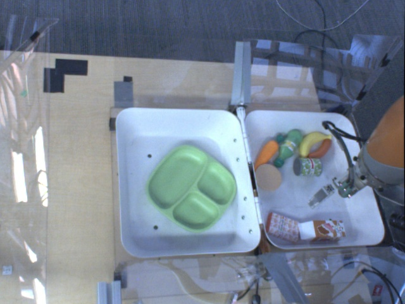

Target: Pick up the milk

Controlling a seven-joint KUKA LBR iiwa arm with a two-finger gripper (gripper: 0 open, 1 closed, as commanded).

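The milk carton [306, 228] lies flat on its side along the near edge of the right bin [374, 230], red-patterned body to the left, white neck and brown top to the right. The tool [324, 194] hangs just above it at the bin's right side, one metal finger pointing down-left, and whether it is spread or pressed together I cannot tell from this angle (the wrist hides too much). Nothing is in its grip.

So the job now is the approach, and here is what should make it good. The carton is long and low, so the grasp wants to go across its narrow width, not along its length; that likely means turning the wrist until the pinch runs across the carton. The middle of the body looks the safest target, since the neck end is thinner and could slip out.

Watch the bin wall: the carton sits close to the near rim, leaving little room on that side. The small can [308, 166], the round tan thing [269, 177], the carrot [266, 152] and the banana [313, 141] sit farther back, well apart from the carton. The green plate [192, 187] in the left bin [133, 170] plays no part.
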